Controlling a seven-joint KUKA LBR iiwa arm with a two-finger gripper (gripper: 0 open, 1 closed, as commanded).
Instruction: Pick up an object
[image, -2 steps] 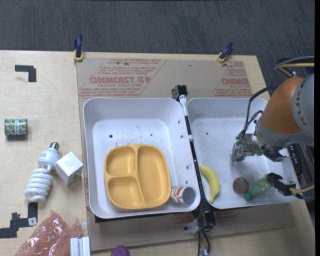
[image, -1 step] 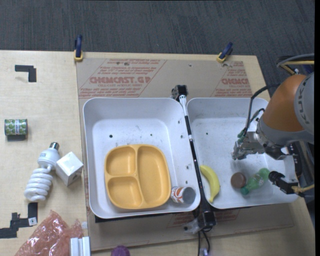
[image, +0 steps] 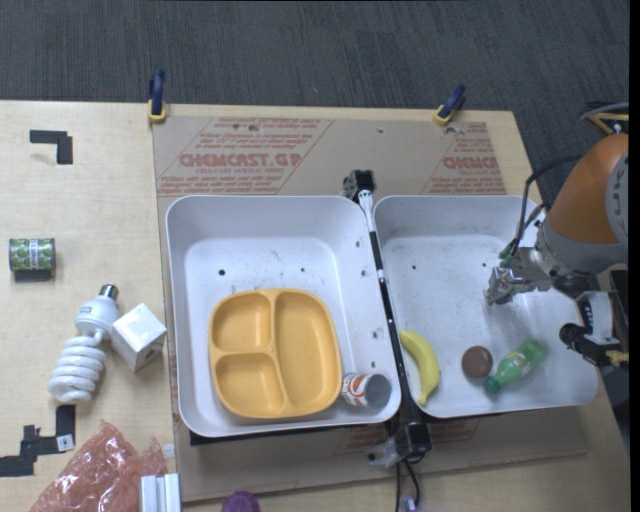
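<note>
My gripper (image: 500, 287) hangs over the right side of the right bin (image: 440, 250), with nothing visibly held. Below it, along the bin's front, lie a yellow banana (image: 422, 366), a small brown round object (image: 477, 361) and a green bottle (image: 516, 365) on its side. The gripper is above and apart from all three. The left bin (image: 250, 225) holds a yellow divided plate (image: 275, 352), and a small can (image: 365, 390) lies on its side in the front right corner.
A black divider rail (image: 375, 260) runs between the two bins. On the bench left of the bins lie a spiral light bulb (image: 82, 350), a white cube (image: 138, 335), a green can (image: 32, 256) and a pink mesh bag (image: 95, 470).
</note>
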